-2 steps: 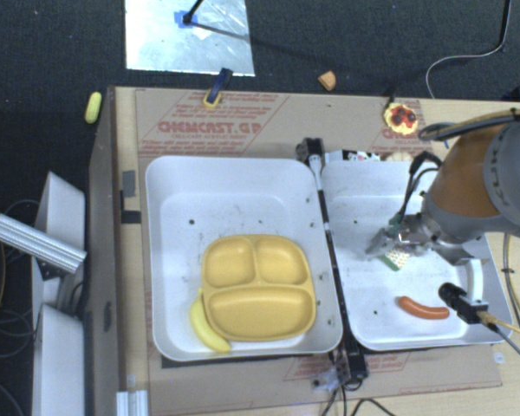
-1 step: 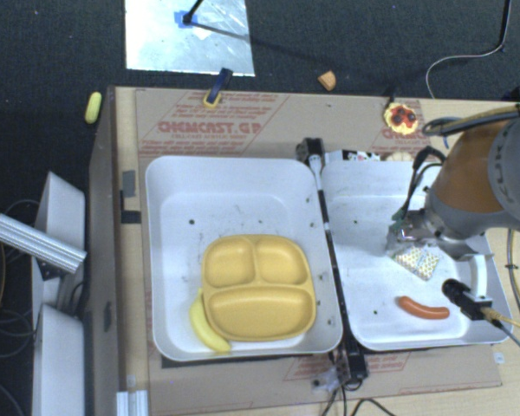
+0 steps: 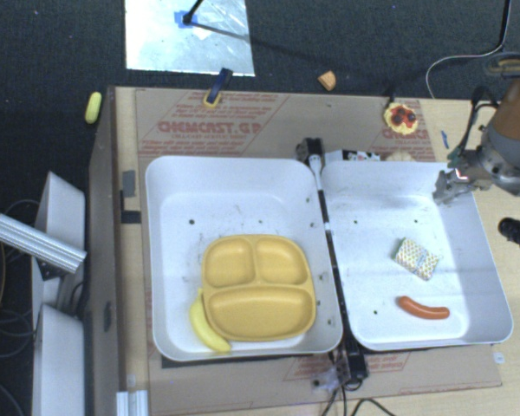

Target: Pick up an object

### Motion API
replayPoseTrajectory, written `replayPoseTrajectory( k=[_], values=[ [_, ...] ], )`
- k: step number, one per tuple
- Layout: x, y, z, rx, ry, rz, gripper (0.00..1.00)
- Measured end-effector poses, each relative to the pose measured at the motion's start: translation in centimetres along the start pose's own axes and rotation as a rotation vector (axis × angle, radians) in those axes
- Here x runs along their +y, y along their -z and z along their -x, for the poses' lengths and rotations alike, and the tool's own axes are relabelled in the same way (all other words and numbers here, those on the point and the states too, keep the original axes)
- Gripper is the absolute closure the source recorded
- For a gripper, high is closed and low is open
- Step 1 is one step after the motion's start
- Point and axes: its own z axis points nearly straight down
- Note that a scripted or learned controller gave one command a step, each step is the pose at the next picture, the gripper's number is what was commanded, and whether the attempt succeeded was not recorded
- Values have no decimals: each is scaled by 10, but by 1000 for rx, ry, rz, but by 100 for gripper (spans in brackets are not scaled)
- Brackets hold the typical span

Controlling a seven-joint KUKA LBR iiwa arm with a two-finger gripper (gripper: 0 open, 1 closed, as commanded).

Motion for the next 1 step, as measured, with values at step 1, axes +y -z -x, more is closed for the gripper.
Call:
replayPoseTrajectory(
  k=[1],
  values=[
    [11,1,-1,1,3,-2,100]
  ],
)
